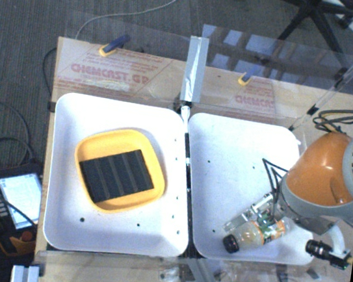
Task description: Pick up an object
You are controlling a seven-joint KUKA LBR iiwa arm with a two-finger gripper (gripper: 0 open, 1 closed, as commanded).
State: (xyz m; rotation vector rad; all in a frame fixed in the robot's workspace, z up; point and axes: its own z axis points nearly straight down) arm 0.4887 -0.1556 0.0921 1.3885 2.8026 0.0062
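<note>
While the pincer (263, 217) hangs low over the near right corner of the right bin (227, 151), whether it is apart or together cannot be told. A small clear bottle (249, 236) with a black cap lies on its side just beneath it. A yellow tray (90, 147) holding a black ridged pad (117, 175) sits in the left bin (60, 218) on the tabletop (75, 69).

Tablet (16, 195) on dark carpet (22, 29) — office chair base (307, 12) beyond.
</note>
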